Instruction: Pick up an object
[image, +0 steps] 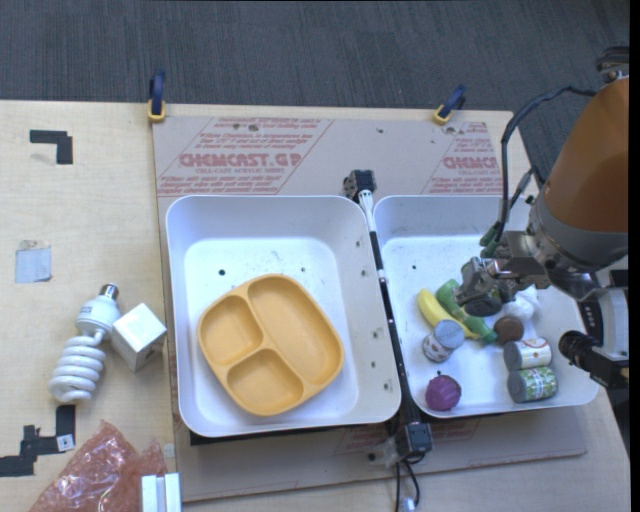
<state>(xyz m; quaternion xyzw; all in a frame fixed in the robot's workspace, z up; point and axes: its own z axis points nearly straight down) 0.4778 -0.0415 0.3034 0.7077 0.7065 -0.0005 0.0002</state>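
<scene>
My gripper (487, 284) hangs low over the middle of the right bin (400, 250), just above a green object (470, 321) and next to a yellow banana (431, 306). Around it lie a brown ball (508, 327), a white piece (526, 304), a blue-grey lid (449, 334) on a small jar (434, 349), a purple round fruit (443, 391), an orange-labelled can (527, 353) and a green can (533, 383). Nothing can be seen lifted off the bin floor. The gripper body hides part of the green object.
The left bin (185, 300) holds a yellow divided plate (270, 345). On the bench to the left lie a spiral light bulb (82, 352), a white cube (138, 335) and a red mesh bag (95, 475). The arm's orange and grey body (595, 170) overhangs the right bin's far right side.
</scene>
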